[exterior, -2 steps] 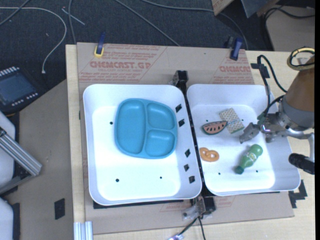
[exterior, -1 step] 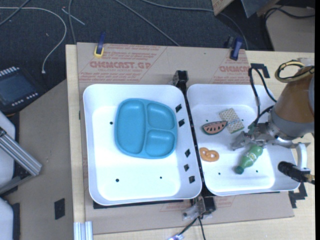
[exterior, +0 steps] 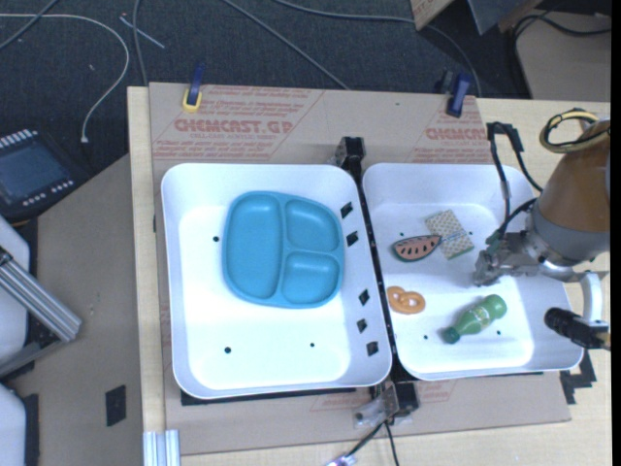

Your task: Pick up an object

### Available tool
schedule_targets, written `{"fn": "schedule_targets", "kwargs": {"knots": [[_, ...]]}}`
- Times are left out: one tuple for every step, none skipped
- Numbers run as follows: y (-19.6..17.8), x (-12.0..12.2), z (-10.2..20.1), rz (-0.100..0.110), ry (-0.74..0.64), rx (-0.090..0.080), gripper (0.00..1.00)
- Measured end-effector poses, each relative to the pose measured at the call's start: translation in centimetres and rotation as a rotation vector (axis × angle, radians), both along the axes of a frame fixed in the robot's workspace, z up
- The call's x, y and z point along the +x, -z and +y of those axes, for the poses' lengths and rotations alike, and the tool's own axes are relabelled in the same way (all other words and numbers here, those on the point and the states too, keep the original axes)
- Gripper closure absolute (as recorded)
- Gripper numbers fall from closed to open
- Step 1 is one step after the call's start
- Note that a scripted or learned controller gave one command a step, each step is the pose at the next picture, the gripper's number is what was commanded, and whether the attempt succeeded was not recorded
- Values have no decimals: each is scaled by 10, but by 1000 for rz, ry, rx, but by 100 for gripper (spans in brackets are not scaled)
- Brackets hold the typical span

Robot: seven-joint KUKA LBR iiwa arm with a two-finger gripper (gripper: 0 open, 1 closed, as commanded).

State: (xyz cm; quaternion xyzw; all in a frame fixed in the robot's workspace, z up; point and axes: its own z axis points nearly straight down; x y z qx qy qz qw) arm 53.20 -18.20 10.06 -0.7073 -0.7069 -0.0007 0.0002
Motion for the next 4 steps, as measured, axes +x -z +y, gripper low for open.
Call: {"fn": "schedule_targets", "kwargs": {"knots": [[-63, -4, -2, -6, -1, -3, 100], [-127, 2, -2, -8, -2, -4, 100], [-152, 3, -2, -4, -2, -3, 100], [-156, 13, 42, -2, -5, -1, 100]]}}
